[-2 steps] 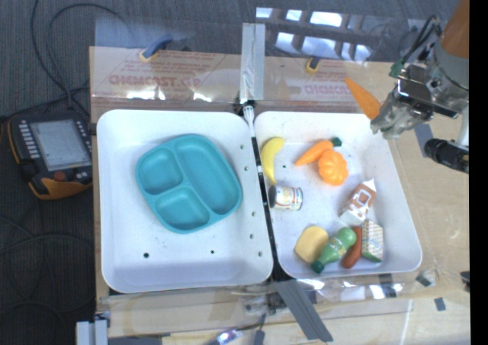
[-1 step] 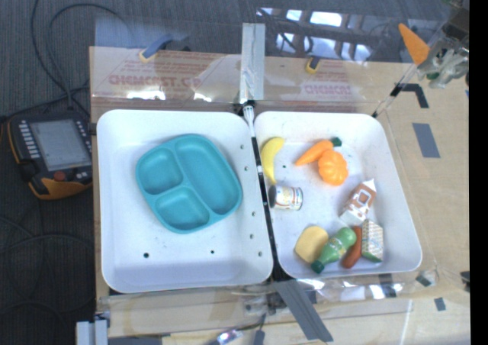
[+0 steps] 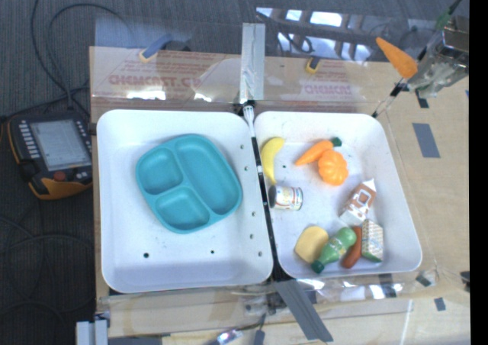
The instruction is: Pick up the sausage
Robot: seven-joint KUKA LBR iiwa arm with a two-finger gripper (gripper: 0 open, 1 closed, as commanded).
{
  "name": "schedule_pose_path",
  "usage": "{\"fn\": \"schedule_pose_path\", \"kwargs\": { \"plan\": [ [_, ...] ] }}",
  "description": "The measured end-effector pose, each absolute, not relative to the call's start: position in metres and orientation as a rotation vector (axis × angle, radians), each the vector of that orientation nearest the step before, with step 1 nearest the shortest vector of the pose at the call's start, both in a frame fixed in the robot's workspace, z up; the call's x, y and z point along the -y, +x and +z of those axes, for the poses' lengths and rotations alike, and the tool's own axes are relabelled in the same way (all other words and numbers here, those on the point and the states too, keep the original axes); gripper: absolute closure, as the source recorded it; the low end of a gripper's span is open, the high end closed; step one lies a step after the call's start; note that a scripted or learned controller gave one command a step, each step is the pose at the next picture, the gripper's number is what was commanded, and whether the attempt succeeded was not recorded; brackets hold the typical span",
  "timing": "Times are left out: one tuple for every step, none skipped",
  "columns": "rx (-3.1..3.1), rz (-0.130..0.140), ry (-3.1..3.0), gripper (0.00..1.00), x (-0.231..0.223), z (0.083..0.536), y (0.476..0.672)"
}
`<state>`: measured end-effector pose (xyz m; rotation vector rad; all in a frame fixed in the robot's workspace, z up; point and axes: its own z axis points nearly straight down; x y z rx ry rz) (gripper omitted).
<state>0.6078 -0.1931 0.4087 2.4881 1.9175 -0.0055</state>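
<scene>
The sausage (image 3: 352,253) is a small red-brown link lying in the right bin (image 3: 396,183) near its front right corner. It is wedged between a green bottle (image 3: 334,249) on its left and a small printed carton (image 3: 372,241) on its right. The gripper (image 3: 436,70) hangs at the upper right, beyond the far right corner of the bin and well away from the sausage. An orange part (image 3: 397,58) of the arm sticks out to its left. Nothing is seen held in it.
The right bin also holds a banana (image 3: 271,156), a carrot (image 3: 316,152), a small orange pumpkin (image 3: 333,169), a tin can (image 3: 287,198), a milk carton (image 3: 358,201) and a yellow potato-like piece (image 3: 310,243). A teal divided plate (image 3: 187,182) lies in the left bin (image 3: 122,244).
</scene>
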Motion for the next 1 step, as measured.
{"fn": "schedule_pose_path", "kwargs": {
  "plan": [
    [-2.156,-0.003,2.282,1.0,0.173,0.4208,0.6472]
  ]
}}
